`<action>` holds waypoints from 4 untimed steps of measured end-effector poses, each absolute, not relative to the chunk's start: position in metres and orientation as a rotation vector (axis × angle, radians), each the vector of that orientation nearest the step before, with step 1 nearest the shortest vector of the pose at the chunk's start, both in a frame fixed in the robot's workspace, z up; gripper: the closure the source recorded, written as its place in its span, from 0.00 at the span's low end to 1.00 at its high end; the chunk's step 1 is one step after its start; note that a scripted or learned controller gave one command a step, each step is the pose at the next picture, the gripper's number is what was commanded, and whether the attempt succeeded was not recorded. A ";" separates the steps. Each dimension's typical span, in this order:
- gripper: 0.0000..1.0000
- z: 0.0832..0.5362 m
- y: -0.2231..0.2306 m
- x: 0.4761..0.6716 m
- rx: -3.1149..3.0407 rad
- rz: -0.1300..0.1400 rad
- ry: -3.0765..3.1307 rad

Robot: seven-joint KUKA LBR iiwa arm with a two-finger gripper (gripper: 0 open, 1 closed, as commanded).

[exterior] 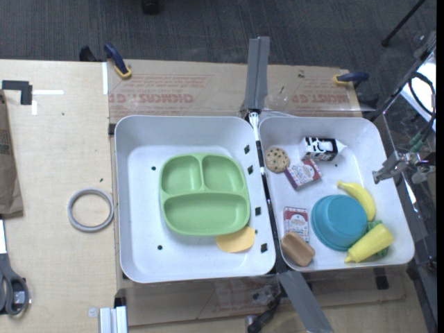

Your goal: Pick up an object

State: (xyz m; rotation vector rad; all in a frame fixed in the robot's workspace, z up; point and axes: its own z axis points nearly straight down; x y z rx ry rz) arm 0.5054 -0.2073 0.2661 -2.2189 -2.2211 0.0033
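Observation:
The left bin (132,186) holds a green divided plate (205,194) with a flat yellow piece (236,241) at its near edge. The right bin (333,121) holds several items. A cookie (277,159), a black-and-white carton (320,148) and a pink packet (303,175) lie toward the far side. A blue bowl (338,221) sits in the middle, with a banana (359,197) and a yellow corn cob (370,243) to its right. A red-and-white packet (295,223) and a brown bun (298,250) lie to its near left.
On the bench left of the bins lie a grey tape ring (91,209), scissors (14,293) and a brown bag (8,165). Clamps (118,61) (350,79) hold cardboard behind the bins. A metal bracket with cables (399,164) stands at the right bin's right wall.

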 end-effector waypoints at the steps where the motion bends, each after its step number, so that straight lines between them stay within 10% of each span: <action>1: 0.00 0.163 -0.201 0.477 -2.361 0.003 -2.069; 2: 0.00 0.110 -0.171 0.513 -2.885 -0.045 -1.287; 3: 0.00 0.269 -0.174 0.581 -2.675 0.005 -1.647; 4: 0.00 0.174 -0.162 0.574 -2.785 0.007 -1.450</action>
